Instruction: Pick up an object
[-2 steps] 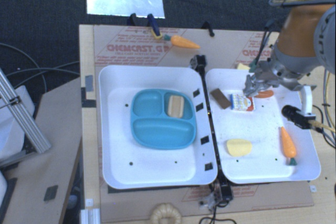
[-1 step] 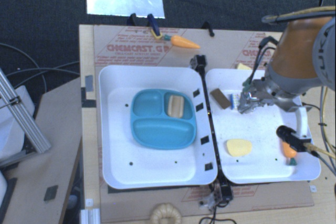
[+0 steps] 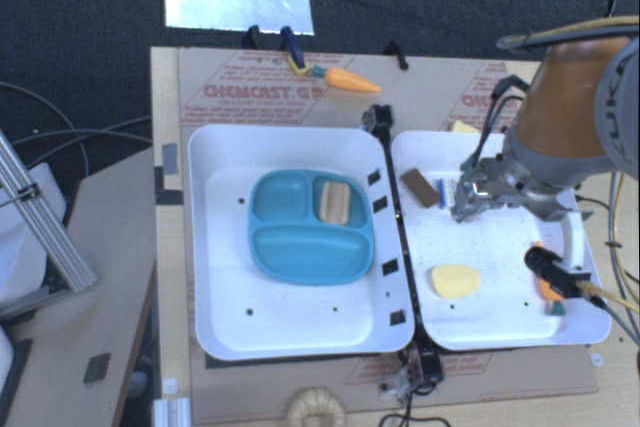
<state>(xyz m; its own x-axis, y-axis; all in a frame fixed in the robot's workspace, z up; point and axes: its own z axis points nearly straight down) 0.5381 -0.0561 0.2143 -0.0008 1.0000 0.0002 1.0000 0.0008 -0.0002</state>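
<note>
A broad orange band [image 3: 565, 105] is seen above the grey wrist [image 3: 540, 183] (dark lettering marks the grey casing), with a metallic gripper [image 3: 468, 200] attached.

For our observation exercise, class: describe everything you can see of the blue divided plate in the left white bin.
The blue divided plate, apparently smooth plastic, is rounded and shallow, with raised ridges splitting it into three compartments: one wide one nearer the camera and two smaller ones behind. It lies flat, right way up, near the middle of the left white bin. A pale tan block sits in its back right compartment. Nothing else touches it.
</note>
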